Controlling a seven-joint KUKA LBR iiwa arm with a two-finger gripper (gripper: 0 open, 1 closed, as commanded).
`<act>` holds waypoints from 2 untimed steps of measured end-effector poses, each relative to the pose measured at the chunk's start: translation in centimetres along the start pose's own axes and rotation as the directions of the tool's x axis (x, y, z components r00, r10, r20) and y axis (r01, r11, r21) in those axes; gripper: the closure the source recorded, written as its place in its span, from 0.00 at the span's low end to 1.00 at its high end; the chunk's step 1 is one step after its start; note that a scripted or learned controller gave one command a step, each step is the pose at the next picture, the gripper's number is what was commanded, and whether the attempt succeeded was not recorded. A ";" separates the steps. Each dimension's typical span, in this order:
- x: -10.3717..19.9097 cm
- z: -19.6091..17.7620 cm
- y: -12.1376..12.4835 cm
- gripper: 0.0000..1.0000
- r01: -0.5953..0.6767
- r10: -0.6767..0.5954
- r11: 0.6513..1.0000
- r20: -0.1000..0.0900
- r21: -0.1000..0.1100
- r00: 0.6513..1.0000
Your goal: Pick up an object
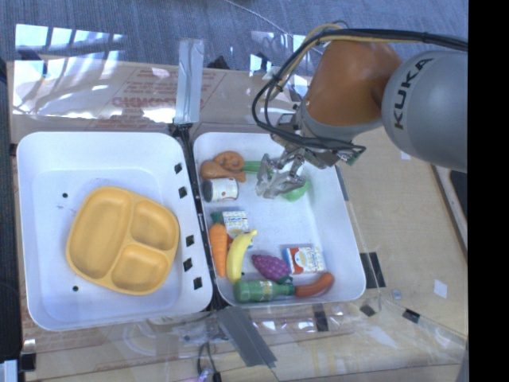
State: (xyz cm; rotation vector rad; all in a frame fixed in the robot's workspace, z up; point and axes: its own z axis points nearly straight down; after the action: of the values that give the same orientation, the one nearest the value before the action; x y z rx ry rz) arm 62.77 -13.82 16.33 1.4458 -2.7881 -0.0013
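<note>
Two bins lie under me, side by side on a cardboard-lined bench; the left one has a yellow tray, the right bin has all the pickable bits. My arm comes in over its far end and my claw hangs low above a green piece near the back wall, metal fingers spread either side of it, partly open by the look of it, with nothing clamped between them. I judge this the reach-and-descend step: the pick is not yet made. Next calls for settling straight down so the fingers straddle the green piece, then closing, without nudging the brown toy or can just beside. Smaller things lie well apart toward the near end: carrot, banana, bottle, carton, grapes, sausage. Beyond is grey carpet.
</note>
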 end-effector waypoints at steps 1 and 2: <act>-5.5 -5.4 2.8 1.00 -0.020 0.020 1.000 0.005 0.007 1.000; -0.7 -1.6 0.7 1.00 0.123 -0.123 0.992 0.000 -0.001 0.992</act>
State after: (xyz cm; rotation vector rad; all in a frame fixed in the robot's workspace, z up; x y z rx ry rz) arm 62.55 -12.86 17.91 1.6147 -2.6930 -0.0022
